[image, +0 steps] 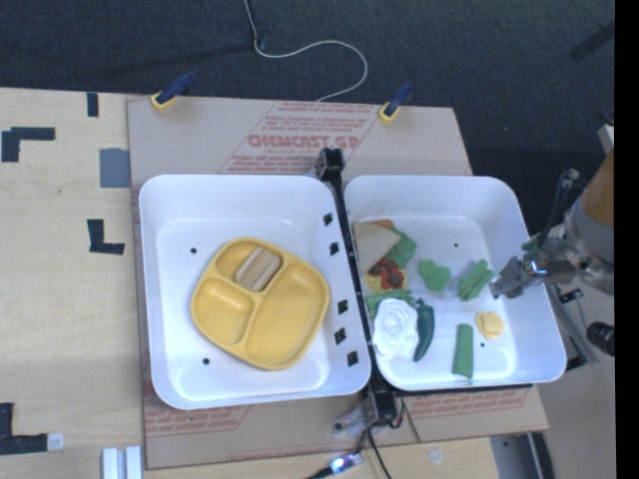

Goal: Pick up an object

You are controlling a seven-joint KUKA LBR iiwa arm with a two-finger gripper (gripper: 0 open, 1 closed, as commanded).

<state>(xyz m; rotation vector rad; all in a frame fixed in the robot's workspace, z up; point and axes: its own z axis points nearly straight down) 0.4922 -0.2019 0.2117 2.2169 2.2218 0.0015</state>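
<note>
Gripper (511, 275) at the right bin's (499, 196) right wall, jaws' state indiscernible. Descending here, it may strike the wall and miss the yellow piece (489, 323).

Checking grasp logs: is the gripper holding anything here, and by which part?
Nothing held. The gripper sits over the right bin's right edge, beside the green piece, with nothing visible between its fingers.

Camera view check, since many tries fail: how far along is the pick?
Done: nothing looks picked; the yellow piece, green stick and other food items lie in the right bin. In hand: the gripper sits over that bin's right edge, nothing visible between its fingers. Left: grasp and lift.
</note>
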